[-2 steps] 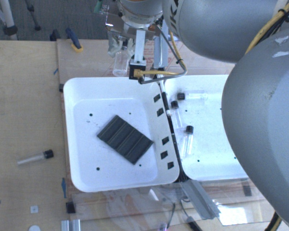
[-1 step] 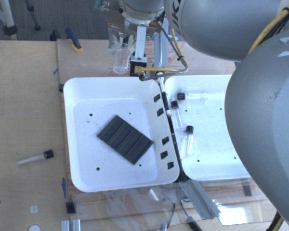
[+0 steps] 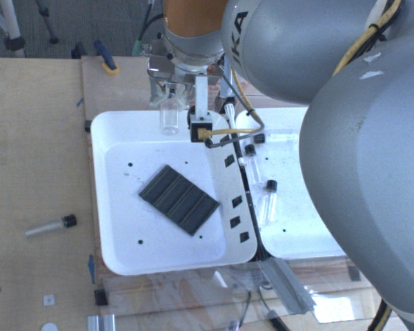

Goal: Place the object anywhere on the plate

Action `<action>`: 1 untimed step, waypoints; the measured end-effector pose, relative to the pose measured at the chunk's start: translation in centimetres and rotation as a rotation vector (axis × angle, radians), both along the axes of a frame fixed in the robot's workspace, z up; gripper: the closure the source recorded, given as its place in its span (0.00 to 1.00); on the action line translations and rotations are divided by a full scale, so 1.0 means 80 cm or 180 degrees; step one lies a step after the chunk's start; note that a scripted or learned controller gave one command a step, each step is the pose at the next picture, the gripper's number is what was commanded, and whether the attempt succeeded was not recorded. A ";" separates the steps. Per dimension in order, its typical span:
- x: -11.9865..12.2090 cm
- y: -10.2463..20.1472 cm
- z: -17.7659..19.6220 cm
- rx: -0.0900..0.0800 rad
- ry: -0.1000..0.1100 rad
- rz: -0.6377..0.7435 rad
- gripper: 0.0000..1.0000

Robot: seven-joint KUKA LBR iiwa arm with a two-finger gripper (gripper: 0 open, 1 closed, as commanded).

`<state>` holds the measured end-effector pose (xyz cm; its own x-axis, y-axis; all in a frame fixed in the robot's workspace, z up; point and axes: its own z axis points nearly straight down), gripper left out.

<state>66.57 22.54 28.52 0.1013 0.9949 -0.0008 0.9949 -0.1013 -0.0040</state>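
Clearly we have the gripper (image 3: 181, 105) at twelve o'clock above the left bin (image 3: 100, 185), one clear finger visible; whether it holds anything, we cannot tell. Our dark ribbed plate (image 3: 179, 199) lies centrally; a vial (image 3: 268, 197) rests in the right bin, risking an empty placement.

Place: a robotics lab or test cell, no doubt about it.
Arm: a big grey industrial arm (image 3: 331, 81) with an orange band swings in over the work area.
Bins: two shallow white bins (image 3: 117, 254) sit side by side (marked with small black dots).
Surface: plain wooden surface (image 3: 34, 150), blue clamps at its edges.
Stray kit: a clear vial with a black cap (image 3: 50, 225) lies loose on the wood.
Background: tripod legs (image 3: 7, 19) on grey carpet.
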 end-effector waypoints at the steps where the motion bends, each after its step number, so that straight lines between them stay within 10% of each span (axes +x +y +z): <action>1: 0.000 0.001 0.013 0.0005 -0.0004 -0.0004 1.00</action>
